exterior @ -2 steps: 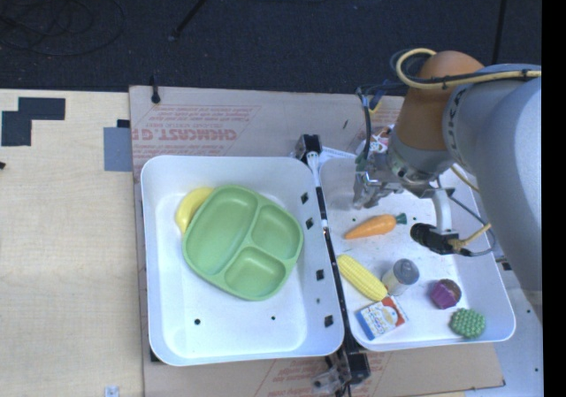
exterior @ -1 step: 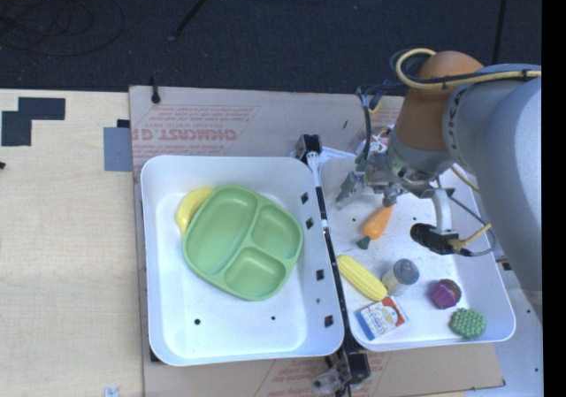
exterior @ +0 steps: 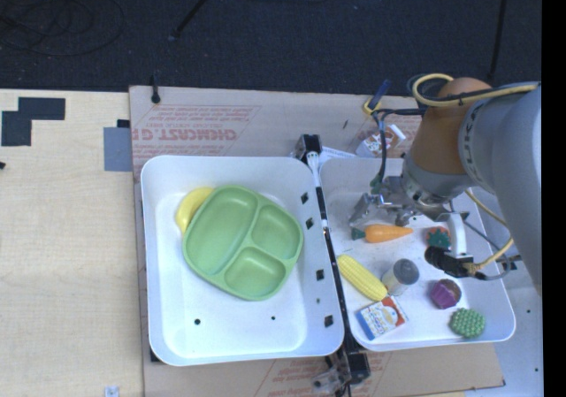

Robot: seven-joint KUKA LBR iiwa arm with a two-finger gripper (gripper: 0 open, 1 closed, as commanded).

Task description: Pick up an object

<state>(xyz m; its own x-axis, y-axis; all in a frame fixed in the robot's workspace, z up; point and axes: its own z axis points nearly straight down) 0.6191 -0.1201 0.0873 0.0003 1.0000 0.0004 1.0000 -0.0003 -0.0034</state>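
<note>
Where the grey arm reaches in from the right, its claw [exterior: 382, 206] hangs low in the right bin [exterior: 495, 320], just above a carrot [exterior: 386, 232]. How far the claw is open I cannot tell; nothing shows clearly between its tips, though they look close to, maybe touching, the carrot's upper side.

Left of the claw runs the shared wall between the two bins, near at hand. Behind the claw, the bin's back edge is close. Open white floor lies in front of the claw, past the carrot, before the next objects.

Counted in the right bin: one carrot directly below the claw; one corn cob [exterior: 362, 277] in front and a little left; one small grey cylinder [exterior: 405, 272] in front; one small card [exterior: 382, 316] farther forward; one purple piece [exterior: 445, 293], one green bumpy ball [exterior: 467, 323] and one small red-and-green piece [exterior: 439, 235] to the front right.

Well left of the claw, the left bin [exterior: 177, 333] holds one green divided plate [exterior: 242, 241] overlapping one yellow piece [exterior: 191, 205].
</note>
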